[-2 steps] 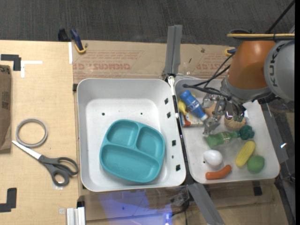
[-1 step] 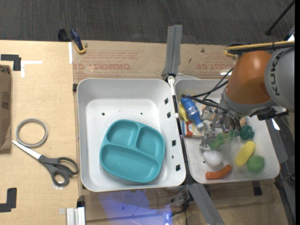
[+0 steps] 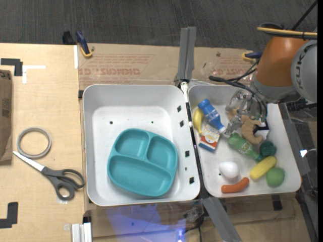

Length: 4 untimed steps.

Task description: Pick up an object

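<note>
Over the right bin (image 3: 291, 150), near its far side, the gripper (image 3: 242, 116) is seen low among the clutter, with the arm (image 3: 282, 59) reaching in from the right. Whether its fingers are parted or closed cannot be told, since they are lost against the items below; nothing can be confirmed as held.

No single target is named by the task. The item likeliest to be meant is judged to be the tan lump (image 3: 249, 130) just beside the gripper, irregular in shape and partly hidden. Close around it lie a green bottle (image 3: 241, 145), a blue bottle (image 3: 209, 114), a small carton (image 3: 209, 139) and a banana (image 3: 197, 120). Nearer the front rim an egg (image 3: 229, 169), a carrot (image 3: 235, 186), a corn cob (image 3: 262, 167) and a lime (image 3: 275, 177) are spread further apart.

Crowding is the main risk: two things could be pinched at once, or a neighbour could be nudged so that the target slips aside. A rounded or soft item could also be squeezed out as the fingers close. The left bin (image 3: 93, 135), holding a teal tray (image 3: 143, 162), is well apart.
</note>
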Each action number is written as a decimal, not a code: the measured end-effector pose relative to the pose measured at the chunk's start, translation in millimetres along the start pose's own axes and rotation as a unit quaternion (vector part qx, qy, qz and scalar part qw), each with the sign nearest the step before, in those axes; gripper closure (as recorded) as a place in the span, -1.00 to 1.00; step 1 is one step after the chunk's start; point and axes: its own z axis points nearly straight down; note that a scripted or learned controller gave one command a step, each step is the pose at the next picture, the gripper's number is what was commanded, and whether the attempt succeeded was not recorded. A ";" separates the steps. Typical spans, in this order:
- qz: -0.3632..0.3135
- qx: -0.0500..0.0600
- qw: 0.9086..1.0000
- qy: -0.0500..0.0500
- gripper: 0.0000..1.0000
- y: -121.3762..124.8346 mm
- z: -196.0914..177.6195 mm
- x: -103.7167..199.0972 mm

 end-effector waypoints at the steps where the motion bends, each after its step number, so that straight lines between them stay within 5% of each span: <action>1: 0.030 0.000 1.000 0.002 -1.00 8.7 0.5 91.1; 2: 0.045 -0.003 0.999 0.002 -1.00 -57.4 0.2 32.7; 3: 0.042 -0.006 0.999 0.002 1.00 -51.0 -9.5 31.9; 4: 0.042 -0.005 0.999 0.001 -1.00 -52.2 -9.8 31.6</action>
